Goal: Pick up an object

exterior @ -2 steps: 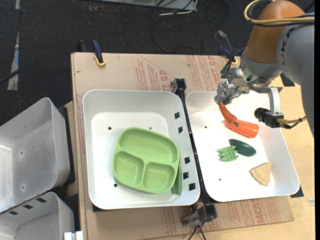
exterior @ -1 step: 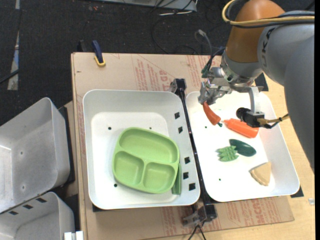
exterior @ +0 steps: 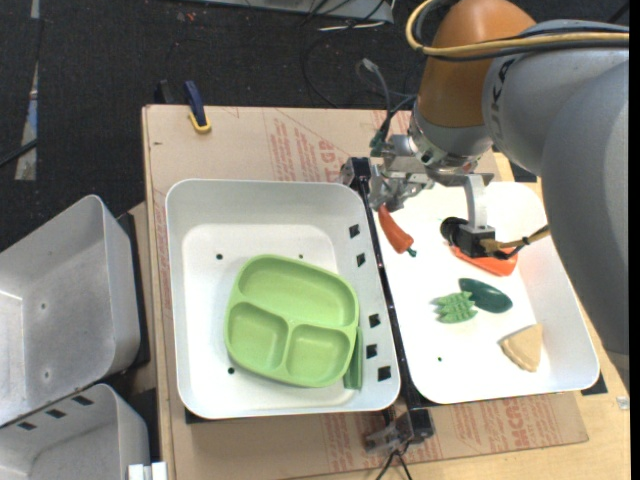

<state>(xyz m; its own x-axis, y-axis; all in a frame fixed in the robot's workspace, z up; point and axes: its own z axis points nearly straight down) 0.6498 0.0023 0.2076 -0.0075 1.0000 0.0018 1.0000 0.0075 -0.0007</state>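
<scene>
My gripper (exterior: 390, 200) hangs over the far left corner of the right bin (exterior: 560, 368). It is shut on the upper tip of a red chili pepper (exterior: 397, 230). The pepper slants down from the fingers along the bin's left wall, its green stem at the low end. Further right in the same bin are an orange piece (exterior: 487, 263), a light green leaf toy (exterior: 454, 309), a dark green oval piece (exterior: 488, 294) and a tan wedge (exterior: 523, 348).
The left bin (exterior: 200, 218) holds a light green divided plate (exterior: 291, 320). The wall between the two bins runs just left of the gripper. A grey tub (exterior: 60, 298) stands off the bench at the left.
</scene>
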